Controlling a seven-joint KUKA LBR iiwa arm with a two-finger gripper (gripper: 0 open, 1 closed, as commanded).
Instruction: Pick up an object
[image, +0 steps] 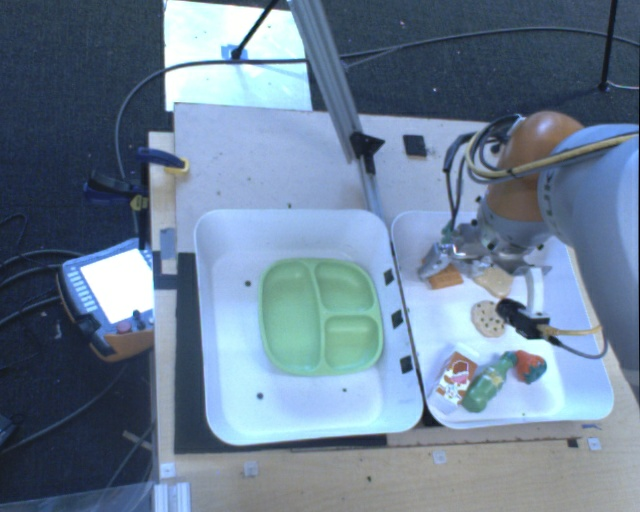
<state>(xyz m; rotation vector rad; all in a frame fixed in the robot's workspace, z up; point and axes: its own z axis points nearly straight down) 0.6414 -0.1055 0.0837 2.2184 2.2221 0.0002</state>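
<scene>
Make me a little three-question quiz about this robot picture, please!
1. True or false: the green divided plate lies in the left bin.
2. Which thing lies nearest the gripper? A) the orange wedge B) the green bottle C) the red and white packet
3. Fill in: the round speckled cookie lies in the ____ bin.

Key: 1 true; 2 A; 3 right.
</scene>
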